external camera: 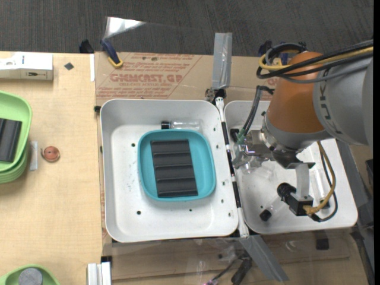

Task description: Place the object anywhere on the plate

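While the arm hangs over the right bin: the step in hand looks like finding and gripping the object.
Plate: the teal square plastic plate (176, 164) sits in the left white bin (119, 177), with a black ribbed block (174, 167) already on it.
Object: a small clear item (181, 124) lies just beside the plate's far edge; whether it is the target I cannot tell.
Hand: the grey metal hand (244, 154) is low over the right white bin (344, 212); its state I cannot tell.
Advice: lift clear of the shared bin walls before crossing, and release low over bare plate.

Green dish (13, 136), white box (25, 66), cardboard sheet (148, 71)
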`<state>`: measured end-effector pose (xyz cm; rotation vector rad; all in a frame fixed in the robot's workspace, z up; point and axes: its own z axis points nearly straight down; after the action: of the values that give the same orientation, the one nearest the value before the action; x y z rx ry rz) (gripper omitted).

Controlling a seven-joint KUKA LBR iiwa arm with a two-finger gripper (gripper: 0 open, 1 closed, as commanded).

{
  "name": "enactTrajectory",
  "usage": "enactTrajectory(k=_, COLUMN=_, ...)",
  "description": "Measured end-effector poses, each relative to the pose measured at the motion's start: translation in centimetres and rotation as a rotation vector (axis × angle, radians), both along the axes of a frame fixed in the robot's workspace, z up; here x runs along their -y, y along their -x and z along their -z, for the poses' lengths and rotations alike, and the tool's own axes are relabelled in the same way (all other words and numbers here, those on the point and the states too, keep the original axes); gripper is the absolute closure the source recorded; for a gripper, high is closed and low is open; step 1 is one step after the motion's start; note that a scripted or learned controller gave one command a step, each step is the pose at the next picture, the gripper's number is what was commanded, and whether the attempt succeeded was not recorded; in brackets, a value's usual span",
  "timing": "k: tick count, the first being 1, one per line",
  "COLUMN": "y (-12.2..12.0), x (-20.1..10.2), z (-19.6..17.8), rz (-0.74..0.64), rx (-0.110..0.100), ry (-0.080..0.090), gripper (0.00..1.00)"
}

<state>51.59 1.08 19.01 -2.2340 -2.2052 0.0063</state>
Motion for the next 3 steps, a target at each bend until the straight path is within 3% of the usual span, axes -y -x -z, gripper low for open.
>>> enactTrajectory(k=1, y=0.0, x=0.0, z=0.0, rz=0.001, rx=0.0, ry=0.0, gripper=0.0)
enactTrajectory(k=2, y=-6.4, x=4.3, z=-2.7, rz=-0.091, rx=0.003, ry=0.001, gripper=0.0)
enactTrajectory(k=3, y=-6.7, x=7.8, z=-14.8, rz=-0.094, rx=0.003, ry=0.001, gripper=0.0)
